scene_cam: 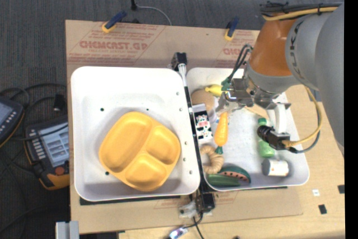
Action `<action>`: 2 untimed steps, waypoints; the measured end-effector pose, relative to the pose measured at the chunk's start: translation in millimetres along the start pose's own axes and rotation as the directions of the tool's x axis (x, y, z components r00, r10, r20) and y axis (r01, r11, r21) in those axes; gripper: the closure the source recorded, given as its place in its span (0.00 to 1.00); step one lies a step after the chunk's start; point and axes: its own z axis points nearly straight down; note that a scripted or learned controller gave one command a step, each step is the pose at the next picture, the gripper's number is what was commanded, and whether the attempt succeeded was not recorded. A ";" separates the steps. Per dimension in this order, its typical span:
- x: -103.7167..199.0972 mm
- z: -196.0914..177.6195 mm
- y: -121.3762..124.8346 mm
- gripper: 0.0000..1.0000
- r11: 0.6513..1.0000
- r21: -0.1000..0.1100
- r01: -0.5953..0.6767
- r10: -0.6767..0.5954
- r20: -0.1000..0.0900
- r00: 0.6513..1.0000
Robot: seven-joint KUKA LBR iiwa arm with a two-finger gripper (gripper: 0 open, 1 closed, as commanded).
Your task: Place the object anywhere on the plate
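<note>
Yellow divided plate (140, 149) in the left bin (89, 87), grey arm over the right bin (299, 173), end effector (224, 107) grasping an orange carrot-like toy (222, 129), pretzel (212, 158) and watermelon slice (229, 176) nearer

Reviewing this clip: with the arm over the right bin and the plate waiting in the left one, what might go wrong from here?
1. The gripper sits above the orange carrot-like toy in a crowded right bin; a grasp may nudge the pretzel or watermelon slice instead.
2. Any carry to the yellow plate must cross the divider between the bins, where a loosely held toy might drop.
</note>
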 end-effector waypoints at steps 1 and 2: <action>64.5 -52.4 53.5 1.00 0.997 -0.002 -0.077 0.077 0.000 0.997; 64.0 -51.9 53.2 0.00 0.997 0.000 -0.078 0.078 0.001 0.997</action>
